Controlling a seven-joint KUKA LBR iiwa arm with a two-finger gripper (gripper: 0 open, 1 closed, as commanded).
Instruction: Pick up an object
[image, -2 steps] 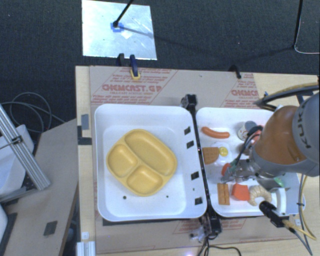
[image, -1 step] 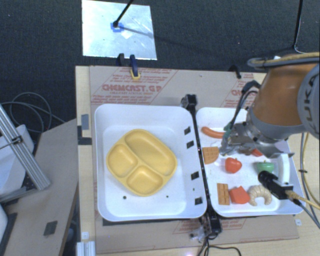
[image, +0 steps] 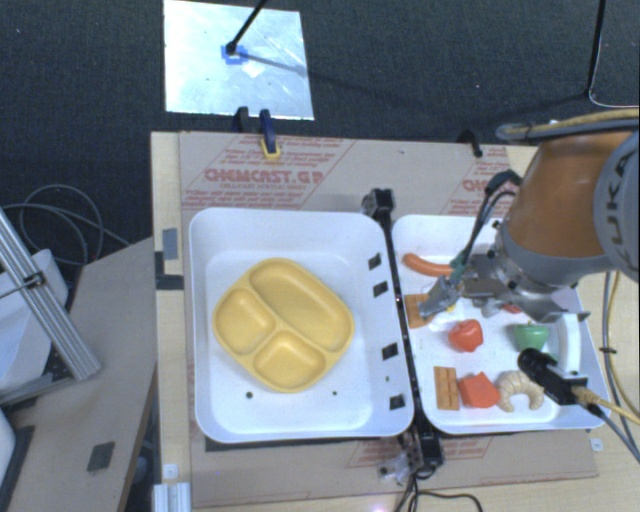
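Observation:
My gripper (image: 437, 301) hangs low over the left part of the right bin (image: 432, 237). It is just above a small brown piece (image: 412, 312) by the bin's left wall. An orange sausage-like piece (image: 429, 266) lies just behind the gripper. A red chunk (image: 465, 336) sits to its front right. Further forward lie a brown wafer (image: 445, 388), an orange-red block (image: 479, 391) and a beige curled piece (image: 520, 391). A green piece (image: 530, 335) shows partly under the arm. I see nothing held by the gripper.
The left bin (image: 228, 400) holds a yellow three-compartment plate (image: 283, 323). A black divider with clips (image: 392, 300) runs between the bins. The arm's grey and orange body (image: 570, 200) covers the right bin's back right.

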